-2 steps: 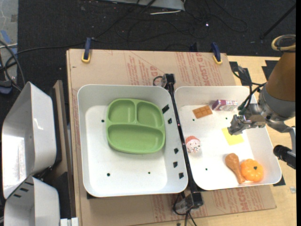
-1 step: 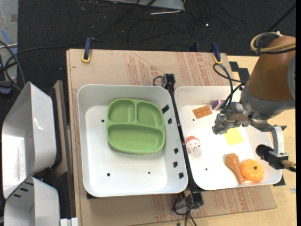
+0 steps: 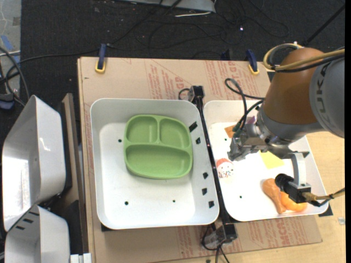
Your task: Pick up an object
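The right bin (image 3: 249, 210) holds several small items. A small white and red object (image 3: 224, 169) lies near its left wall. An orange object (image 3: 278, 196) rests at the front right, and a flat yellow piece (image 3: 272, 160) lies mid-bin. An orange-yellow piece (image 3: 230, 130) shows at the back left, partly hidden by the arm. My gripper (image 3: 237, 149) hangs low over the bin's left half, just above and to the right of the white and red object. The wrist covers its tips.
A green divided plate (image 3: 158, 146) sits in the left bin (image 3: 109, 201). The big grey and orange arm (image 3: 301, 97) covers the right bin's back right. A black part on a grey bracket (image 3: 293, 188) overlaps the orange object. Cables run along the divider between the bins.
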Tool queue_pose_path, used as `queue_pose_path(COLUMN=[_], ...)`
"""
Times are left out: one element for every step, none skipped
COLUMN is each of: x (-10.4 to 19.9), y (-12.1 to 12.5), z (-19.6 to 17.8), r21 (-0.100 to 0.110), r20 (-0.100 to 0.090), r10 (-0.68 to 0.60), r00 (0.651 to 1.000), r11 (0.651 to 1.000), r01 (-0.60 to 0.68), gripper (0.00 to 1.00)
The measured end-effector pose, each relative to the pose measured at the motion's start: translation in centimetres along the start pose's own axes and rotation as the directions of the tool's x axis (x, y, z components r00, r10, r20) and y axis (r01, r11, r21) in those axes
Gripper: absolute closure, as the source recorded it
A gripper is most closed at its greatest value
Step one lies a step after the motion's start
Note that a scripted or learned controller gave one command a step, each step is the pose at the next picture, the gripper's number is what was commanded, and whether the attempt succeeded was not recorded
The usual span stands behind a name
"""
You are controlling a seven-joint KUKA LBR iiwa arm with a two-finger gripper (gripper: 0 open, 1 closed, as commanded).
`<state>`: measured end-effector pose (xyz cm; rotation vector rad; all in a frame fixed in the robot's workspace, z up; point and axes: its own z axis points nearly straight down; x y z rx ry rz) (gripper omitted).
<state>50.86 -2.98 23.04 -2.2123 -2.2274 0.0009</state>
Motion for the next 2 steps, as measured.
queue_pose_path(x=[5.5, 10.8], y=[-0.4, -0.9], z=[0.9, 1.2], r21=[0.0, 0.0], r20=[0.001, 0.001], r10=[0.001, 0.0], r00=[1.0, 1.0], r11=[1.0, 1.0], r01=[-0.001, 0.0], gripper=[1.0, 1.0])
